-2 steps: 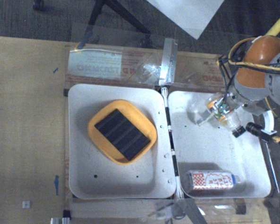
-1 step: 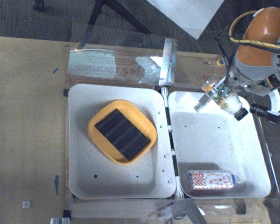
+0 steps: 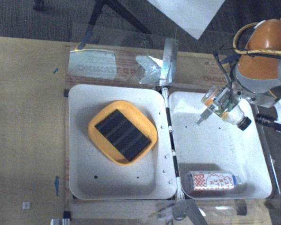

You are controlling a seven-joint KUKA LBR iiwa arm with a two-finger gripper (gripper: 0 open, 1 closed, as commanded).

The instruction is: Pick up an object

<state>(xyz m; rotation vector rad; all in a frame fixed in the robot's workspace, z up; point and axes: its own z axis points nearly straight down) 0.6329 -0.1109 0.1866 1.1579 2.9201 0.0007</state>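
1. Red-and-white patterned tube (image 3: 212,180) lies on its side at the near edge of the right bin (image 3: 252,154).
2. Gripper (image 3: 200,120) hovers over that bin's far part, well apart from the tube; whether its fingers are parted cannot be told.
3. Yellow-rimmed black pad (image 3: 122,132) lies in the left bin (image 3: 80,168).

Lab: robot arm (image 3: 265,50), 2 bins (image 3: 79,177)

Grey KUKA arm (image 3: 264,69) with glossy orange band, yellow and black cables looping over it, small metallic gripper (image 3: 204,116) with orange and green details, black knob
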